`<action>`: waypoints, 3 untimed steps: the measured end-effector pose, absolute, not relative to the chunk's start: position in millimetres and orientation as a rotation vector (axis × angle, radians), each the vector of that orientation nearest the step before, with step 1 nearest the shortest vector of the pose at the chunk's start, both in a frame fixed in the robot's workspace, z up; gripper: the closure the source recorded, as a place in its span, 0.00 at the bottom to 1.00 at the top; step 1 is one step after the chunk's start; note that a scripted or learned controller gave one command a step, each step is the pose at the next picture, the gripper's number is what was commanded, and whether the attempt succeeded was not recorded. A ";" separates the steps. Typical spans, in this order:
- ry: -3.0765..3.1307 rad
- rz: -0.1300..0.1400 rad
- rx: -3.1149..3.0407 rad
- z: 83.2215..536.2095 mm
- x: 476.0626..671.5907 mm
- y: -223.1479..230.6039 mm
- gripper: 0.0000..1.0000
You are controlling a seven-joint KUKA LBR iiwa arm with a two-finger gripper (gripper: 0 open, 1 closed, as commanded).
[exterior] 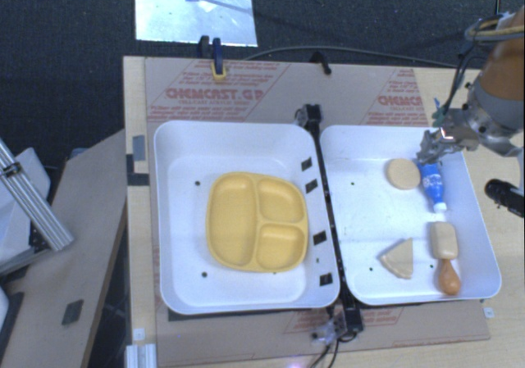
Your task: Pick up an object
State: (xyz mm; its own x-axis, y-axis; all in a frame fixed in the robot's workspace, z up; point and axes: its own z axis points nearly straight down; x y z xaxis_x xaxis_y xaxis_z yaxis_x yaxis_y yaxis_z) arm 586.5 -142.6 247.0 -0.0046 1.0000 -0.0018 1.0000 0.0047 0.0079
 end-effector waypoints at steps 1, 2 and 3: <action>2.232 0.006 2.210 252.4 598.2 -83.1 1.00; 2.232 0.006 2.209 254.0 613.1 -24.5 1.00; 2.233 0.005 2.210 244.5 627.9 31.6 1.00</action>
State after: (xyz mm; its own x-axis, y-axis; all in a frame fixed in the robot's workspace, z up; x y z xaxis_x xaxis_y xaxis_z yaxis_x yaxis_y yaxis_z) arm 627.9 31.6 244.5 -0.0102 0.9999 0.0024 0.9999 0.0102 0.0023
